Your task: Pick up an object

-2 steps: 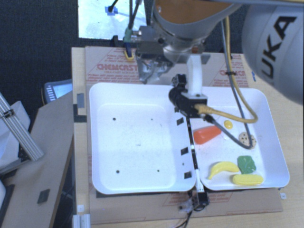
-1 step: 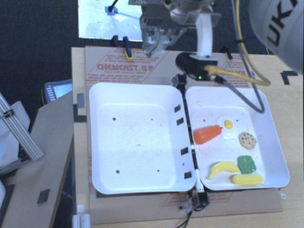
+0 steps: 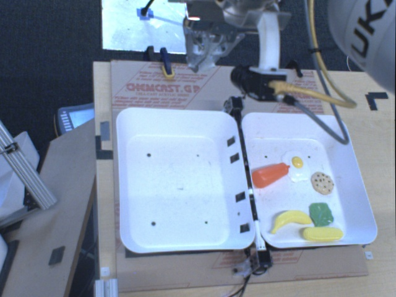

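- Within the right bin [image 3: 346, 159], the orange carrot [image 3: 270, 175] lies well below the gripper [image 3: 204, 57].
- Gripper raised beyond the bins; finger state cannot be determined.

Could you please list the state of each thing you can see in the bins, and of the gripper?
Carrot: lying flat in the right bin, by the divider.
Fried egg: flat.
Cookie: flat.
Banana: on its side.
Green piece: resting beside the banana.
Yellow piece: lying along the front wall.
Gripper: raised above the bench, nothing between its fingers.
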You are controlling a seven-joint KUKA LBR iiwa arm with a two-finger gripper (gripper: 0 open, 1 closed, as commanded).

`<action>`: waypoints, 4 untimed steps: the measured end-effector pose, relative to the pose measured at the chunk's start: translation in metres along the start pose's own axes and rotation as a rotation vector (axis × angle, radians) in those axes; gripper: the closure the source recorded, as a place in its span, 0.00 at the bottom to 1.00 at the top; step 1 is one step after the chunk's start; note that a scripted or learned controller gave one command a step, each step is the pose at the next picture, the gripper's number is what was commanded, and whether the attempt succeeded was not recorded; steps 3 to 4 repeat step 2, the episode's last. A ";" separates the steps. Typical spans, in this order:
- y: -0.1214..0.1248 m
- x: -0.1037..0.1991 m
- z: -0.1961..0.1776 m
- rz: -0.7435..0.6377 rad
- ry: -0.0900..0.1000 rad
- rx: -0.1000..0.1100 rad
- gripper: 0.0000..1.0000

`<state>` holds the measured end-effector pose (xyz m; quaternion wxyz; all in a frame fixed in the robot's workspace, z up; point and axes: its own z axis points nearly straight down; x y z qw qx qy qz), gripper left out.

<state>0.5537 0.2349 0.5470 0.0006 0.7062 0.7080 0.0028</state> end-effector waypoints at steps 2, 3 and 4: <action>0.000 0.001 -0.022 -0.003 0.003 -0.003 1.00; 0.000 0.001 -0.022 -0.003 0.003 -0.003 1.00; 0.000 0.001 -0.022 -0.003 0.003 -0.003 1.00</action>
